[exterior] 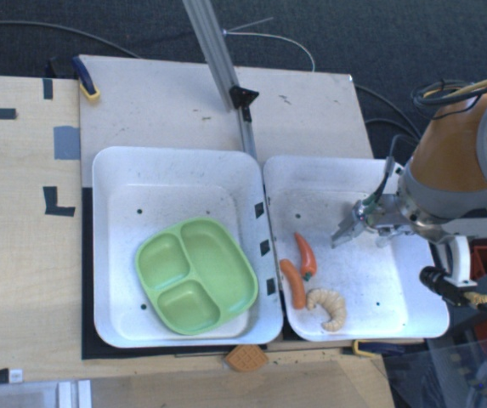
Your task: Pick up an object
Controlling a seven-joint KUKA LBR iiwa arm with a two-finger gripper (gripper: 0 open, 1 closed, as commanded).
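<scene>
Over the right bin point(421, 317), the claw point(345, 233) hangs low with its fingers spread apart and nothing between them, tips pointing toward the bin's left half. No grasp yet, so the pick is not done; my read is we're at the approach stage, with descent, close and lift all left. Candidate objects sit just left and below the claw, apart from it: a red-orange pepper point(306, 254) nearest, an orange carrot-like piece point(293, 283) just beside it along the bin's left wall, and a pale shrimp-shaped piece point(329, 307) near the front edge, close to the carrot's lower end. Can't tell whether pepper and carrot touch. Pepper looks like the likeliest target given where the fingers point, but that's a guess. Left bin point(107, 253) holds a green divided plate point(195, 274), three compartments, nothing visible in them. On the table point(167, 100), outside the bins, a small brown waffle-like piece point(245, 358) lies at the front.
</scene>
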